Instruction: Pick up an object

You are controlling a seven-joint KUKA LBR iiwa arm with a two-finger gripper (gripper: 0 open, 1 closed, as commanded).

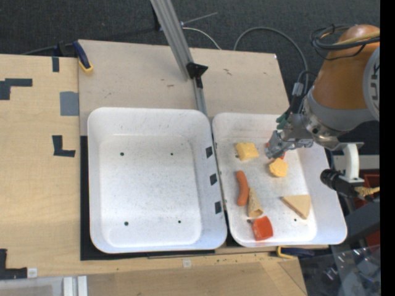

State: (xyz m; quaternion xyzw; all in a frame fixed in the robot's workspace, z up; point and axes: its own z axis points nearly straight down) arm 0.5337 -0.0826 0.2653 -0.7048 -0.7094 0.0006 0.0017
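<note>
I am working in the right bin (pixel 321 227), and everything here turns on one small yellow chunk (pixel 278 168). My pincer (pixel 276 150) hangs just above that chunk, so close in this slanted view that the fingertips seem to meet its upper edge. I cannot tell whether they are apart or together, because the dark wrist hardware blurs into them. Nothing sits visibly between them, so I do not count anything as held.

The chunk lies directly below the pincer, a shade toward the bin's near rim. It is roughly as wide as it is long, so I see no long axis to line up with, and any wrist angle should do.

Taking the chunk as my landmark:
- A yellow block (pixel 247 151) lies to its left, apart from it.
- A sausage (pixel 242 187) lies below-left, its long axis running nearly straight toward the near rim.
- A cone (pixel 254 205) lies just beyond the sausage, with a red piece (pixel 262 228) at its near end.
- A tan wedge (pixel 297 206) lies below-right.

My judgement: the next move is a short straight descent, with little sideways correction. The left bin (pixel 99 165) plays no part.
</note>
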